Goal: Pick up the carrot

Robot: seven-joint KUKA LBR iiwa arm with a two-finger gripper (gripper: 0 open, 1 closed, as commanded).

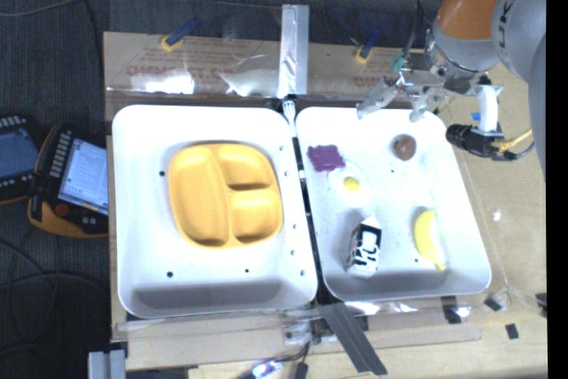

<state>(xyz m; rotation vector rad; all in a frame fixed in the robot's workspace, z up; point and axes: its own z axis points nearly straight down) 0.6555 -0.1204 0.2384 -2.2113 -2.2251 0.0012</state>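
Note:
My gripper (390, 109) hangs over the far edge of the right bin (461, 217), its fingers spread open with nothing between them. One finger (366, 108) points left and the other finger (417, 113) points down. A small brown round item (404, 146) lies just below the gripper, apart from it. A purple item (326, 157), a fried egg (350, 184), a banana (428, 237) and a black-and-white carton (364, 248) also lie in the right bin.
The left bin (142, 217) holds a yellow divided plate (225, 193). A ridge (302, 191) separates the two bins. Clamps and plastic sheet sit behind the bins (231, 75). A handheld pendant (67, 182) lies left of the bench.

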